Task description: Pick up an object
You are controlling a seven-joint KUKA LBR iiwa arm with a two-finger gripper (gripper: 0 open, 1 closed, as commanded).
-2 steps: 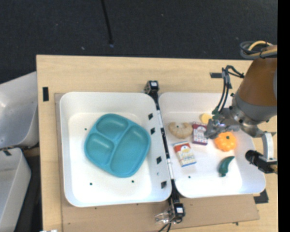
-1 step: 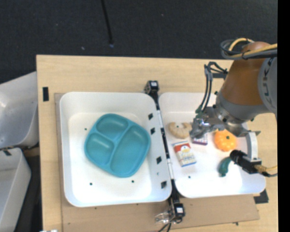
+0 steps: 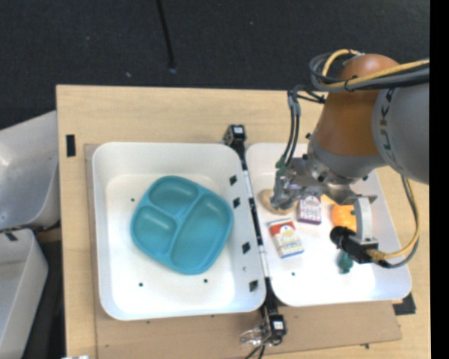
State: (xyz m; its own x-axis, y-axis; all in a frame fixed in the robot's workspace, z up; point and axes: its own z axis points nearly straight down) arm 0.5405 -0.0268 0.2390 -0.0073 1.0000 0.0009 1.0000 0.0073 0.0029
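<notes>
Well, I am not lifting anything yet, so the job is looking only partly done. I am reaching my arm [image 3: 359, 118] into the right bin [image 3: 382, 279], and my gripper [image 3: 284, 194] is hanging low over the things in there. I cannot tell if it is loose or squeezed, because the arm is hiding it and the picture is blurry there. I am not seeing anything caught in it, so I am guessing the grabbing and the lifting are what is left to do.

I am using the little card box [image 3: 286, 238], the one with red on top, as my marker. My gripper is sitting just above that box and a bit to its left, near but apart. A small tan round thing [image 3: 267, 198] is lying right beside my gripper, up and left of the box, against the bin's left wall. I am thinking this is the thing I am going for, but I cannot tell if I am touching it. A small purple packet [image 3: 309, 212] is lying just up and right of the box. An orange thing [image 3: 343, 215] is further right of the box. A dark green thing [image 3: 346, 262] is sitting right of the box and a little lower. A blue plate [image 3: 181, 224] is resting in the left bin [image 3: 116, 290], well away to the left of the box.
</notes>
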